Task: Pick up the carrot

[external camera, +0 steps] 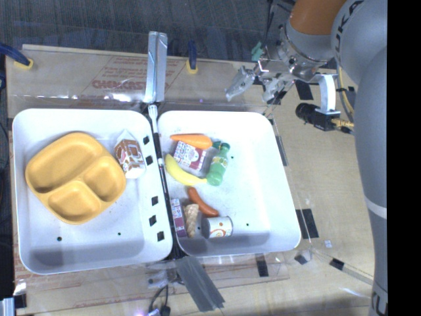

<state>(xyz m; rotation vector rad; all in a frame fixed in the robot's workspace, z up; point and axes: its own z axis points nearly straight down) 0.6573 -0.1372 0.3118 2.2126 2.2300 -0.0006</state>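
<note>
— So, where is the carrot (191, 139) now?

— It lies in the right bin (263, 176), near the upper left corner of that bin, a little above the middle of the frame. It is flat, almost horizontal, with the thin end toward the right. Below it a packet with a purple label (189, 155) touches it or nearly touches, and the green bottle (219, 164) is just beside the thin end.

— How will it handle, do you think?

— I judge it light and stiff, probably a plastic toy, so smooth and a bit slippery. It should not break. I would take it across the thick left part, where the width is more even and the neighbours are less close. The taper may let it slide out from my fingers.

— And you, where are you?

— My gripper (256, 84) is in the upper right of the frame, above the bin's far edge, outside the bin and well apart from the carrot. My fingers are spread open and they hold nothing. The wrist is tilted, the fingers point toward the left and down, and the arm (368, 78) comes from the right side.
</note>
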